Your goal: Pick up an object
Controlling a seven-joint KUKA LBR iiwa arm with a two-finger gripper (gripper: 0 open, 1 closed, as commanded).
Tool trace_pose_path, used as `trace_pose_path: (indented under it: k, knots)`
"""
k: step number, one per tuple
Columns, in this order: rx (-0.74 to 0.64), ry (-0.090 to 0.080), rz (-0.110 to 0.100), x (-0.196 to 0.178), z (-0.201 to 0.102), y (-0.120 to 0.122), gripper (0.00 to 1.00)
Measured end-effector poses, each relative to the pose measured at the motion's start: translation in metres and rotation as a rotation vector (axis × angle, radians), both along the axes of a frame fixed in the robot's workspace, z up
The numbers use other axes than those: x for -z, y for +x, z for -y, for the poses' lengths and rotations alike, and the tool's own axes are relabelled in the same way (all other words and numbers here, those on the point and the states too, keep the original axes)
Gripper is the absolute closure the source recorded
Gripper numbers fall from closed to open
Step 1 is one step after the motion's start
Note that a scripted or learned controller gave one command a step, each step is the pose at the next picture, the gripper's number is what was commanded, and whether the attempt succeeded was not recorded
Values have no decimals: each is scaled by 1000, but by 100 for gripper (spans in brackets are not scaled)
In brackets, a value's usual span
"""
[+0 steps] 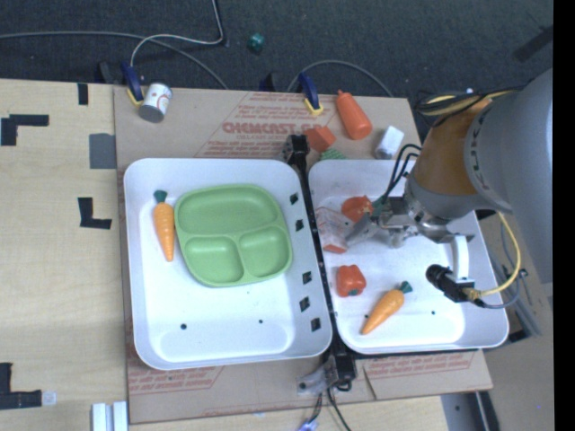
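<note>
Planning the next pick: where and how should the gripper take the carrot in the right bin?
Grip the carrot across its thick middle, coming straight down. It lies flat and diagonal, green top up-right, with bare floor on both long sides, so fingers likely fit either side.

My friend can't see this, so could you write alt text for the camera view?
A grey robot arm reaches into the right bin, its hand beside a red toy; a carrot lies nearby. The left bin holds a green plate and another carrot.

The grey arm (503,151) reaches in from the right, orange band (445,155) above the wrist; the gripper (364,227) points left, held low.
</note>
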State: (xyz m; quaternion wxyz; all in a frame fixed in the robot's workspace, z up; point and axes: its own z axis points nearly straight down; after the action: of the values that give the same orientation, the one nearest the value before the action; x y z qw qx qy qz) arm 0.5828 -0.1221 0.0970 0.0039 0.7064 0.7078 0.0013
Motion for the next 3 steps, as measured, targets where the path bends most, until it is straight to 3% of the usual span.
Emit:
trace_pose_path:
  k: [1,2,3]
  knots:
    - [3,-4,-4,11,-21,52,0]
    - [-1,2,-4,11,-7,78,0]
    - [-2,0,-5,1,-7,78,100]
